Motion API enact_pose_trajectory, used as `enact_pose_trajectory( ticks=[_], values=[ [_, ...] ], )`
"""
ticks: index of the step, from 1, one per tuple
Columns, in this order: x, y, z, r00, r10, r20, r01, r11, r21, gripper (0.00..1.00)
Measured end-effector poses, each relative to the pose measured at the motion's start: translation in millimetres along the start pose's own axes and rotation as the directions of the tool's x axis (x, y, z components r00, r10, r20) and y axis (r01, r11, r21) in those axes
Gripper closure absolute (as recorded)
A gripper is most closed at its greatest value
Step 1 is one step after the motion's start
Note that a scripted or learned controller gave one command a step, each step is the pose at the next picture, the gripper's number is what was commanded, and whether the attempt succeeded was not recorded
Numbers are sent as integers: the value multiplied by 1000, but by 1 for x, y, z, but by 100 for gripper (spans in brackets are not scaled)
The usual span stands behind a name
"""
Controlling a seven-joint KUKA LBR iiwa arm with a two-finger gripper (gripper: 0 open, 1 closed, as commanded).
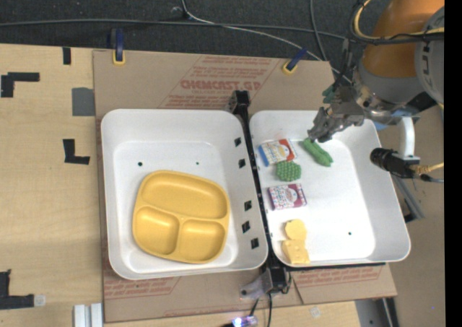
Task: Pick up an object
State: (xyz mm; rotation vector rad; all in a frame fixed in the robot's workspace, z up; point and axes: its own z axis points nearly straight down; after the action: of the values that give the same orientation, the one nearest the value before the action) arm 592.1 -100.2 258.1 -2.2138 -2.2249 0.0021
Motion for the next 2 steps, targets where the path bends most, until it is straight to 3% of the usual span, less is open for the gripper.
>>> enact_pose_trajectory(
  ticks=[2],
  values=[
    [113,-4,18,1000,-2,0,2,1000,-1,100]
  ],
)
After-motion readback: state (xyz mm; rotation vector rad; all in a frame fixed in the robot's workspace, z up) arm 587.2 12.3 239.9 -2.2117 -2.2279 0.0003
